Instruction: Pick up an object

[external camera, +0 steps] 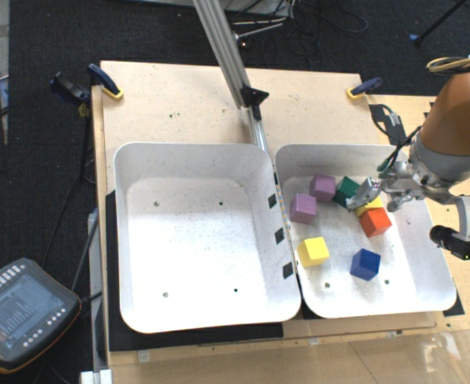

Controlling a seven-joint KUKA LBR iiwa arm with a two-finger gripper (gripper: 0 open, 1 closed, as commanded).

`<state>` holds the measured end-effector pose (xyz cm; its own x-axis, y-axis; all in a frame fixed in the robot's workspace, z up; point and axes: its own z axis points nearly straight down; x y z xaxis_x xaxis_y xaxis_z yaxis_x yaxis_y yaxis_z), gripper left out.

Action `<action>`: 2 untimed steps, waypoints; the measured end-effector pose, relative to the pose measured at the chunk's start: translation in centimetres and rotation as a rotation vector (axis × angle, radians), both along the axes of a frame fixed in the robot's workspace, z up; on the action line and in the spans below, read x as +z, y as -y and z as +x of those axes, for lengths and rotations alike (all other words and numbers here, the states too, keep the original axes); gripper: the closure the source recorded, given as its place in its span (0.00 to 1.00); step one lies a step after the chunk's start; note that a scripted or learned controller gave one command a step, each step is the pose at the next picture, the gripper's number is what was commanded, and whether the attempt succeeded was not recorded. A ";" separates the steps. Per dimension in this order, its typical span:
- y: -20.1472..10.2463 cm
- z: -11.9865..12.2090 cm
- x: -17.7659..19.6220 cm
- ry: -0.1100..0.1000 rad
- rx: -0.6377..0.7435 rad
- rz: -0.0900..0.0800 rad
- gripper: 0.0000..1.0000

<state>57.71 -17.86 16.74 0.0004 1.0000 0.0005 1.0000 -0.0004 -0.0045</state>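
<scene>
The arm comes in over the right edge of the table, and its gripper is low inside the right bin, towards that bin's far side. Whether the gripper is apart, together or clamped on anything cannot be told from this slanted view.

The blocks all lie in the right bin. A green block sits just beside the gripper, on the side towards the left bin, and looks to be touching it. An orange block lies just in front of the gripper, with a sliver of a yellow piece showing between them. Two purple blocks are close together near the wall shared with the left bin: one next to the green block, the other a little nearer the table's front edge. A yellow block rests further forward, and a blue block lies near it, below the orange one.

Yellow and blue clamps grip the table's far corners. A handheld controller lies off the table's front left corner.
</scene>
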 end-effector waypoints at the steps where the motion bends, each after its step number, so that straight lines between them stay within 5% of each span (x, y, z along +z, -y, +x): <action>1: 0.3 0.3 -4.2 0.019 0.000 -0.006 0.00; 2: 0.5 0.7 -4.7 0.029 0.000 -0.010 0.00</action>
